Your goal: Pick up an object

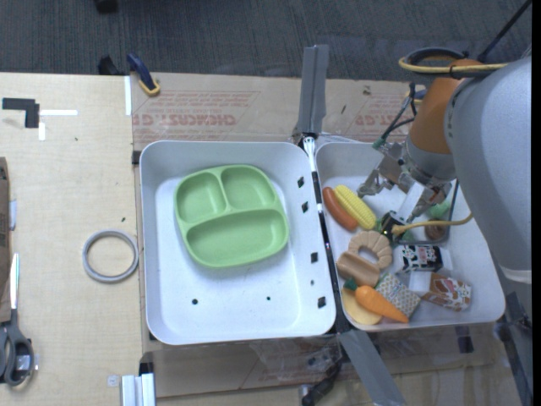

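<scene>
Right now the claw [404, 194] hangs low in the right bin [482, 252], near its far edge, just above the pile of toys; whether it is open or closed, cannot tell, and nothing clearly sits in its grip. Grey arm [499, 159] with orange band [435, 112] comes in from the right edge of the worktop [59, 193].

Right bin contents: yellow corn cob [355, 206] lying against a red-orange sausage [339, 210] at the bin's left wall, both slanted. Nearer the front, a tan wooden ring toy [365, 257], a carrot [381, 304] at the front left corner resting on a yellow disc [358, 311], a small black-and-white carton [420, 257] mid-bin, a brown-and-white packet [447, 292] toward the front right. A green piece [437, 211] sits just beside the claw, partly hidden.

Left bin [161, 303] holds a green divided plate [232, 215], flat, toward its far half.

On the bare worktop left of the bins: a grey tape ring [110, 255], scissors [14, 345] at the left front edge. Blue-and-yellow clamp [144, 74] at the far edge.
</scene>
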{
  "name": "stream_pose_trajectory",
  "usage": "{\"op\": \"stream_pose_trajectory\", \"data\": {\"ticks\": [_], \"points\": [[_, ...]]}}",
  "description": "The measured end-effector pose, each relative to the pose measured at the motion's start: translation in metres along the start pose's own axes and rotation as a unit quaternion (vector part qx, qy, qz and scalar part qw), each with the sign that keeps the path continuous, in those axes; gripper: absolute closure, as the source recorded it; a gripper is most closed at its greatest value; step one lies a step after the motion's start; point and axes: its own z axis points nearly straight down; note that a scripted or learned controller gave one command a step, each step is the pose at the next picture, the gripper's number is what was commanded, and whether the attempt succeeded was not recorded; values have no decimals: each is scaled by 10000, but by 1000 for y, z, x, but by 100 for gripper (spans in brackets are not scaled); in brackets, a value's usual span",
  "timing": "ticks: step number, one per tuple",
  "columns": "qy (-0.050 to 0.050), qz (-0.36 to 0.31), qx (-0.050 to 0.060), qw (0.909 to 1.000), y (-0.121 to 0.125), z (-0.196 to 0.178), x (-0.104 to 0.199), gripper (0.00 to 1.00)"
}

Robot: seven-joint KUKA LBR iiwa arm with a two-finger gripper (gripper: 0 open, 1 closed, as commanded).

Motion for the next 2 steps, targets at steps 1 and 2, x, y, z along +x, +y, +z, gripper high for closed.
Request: {"op": "stream_pose_trajectory", "data": {"ticks": [1, 2], "points": [[-3, 474, 1, 9989, -38, -98, 24, 0], [-2, 359, 8, 9994, -19, -5, 0, 0]]}}
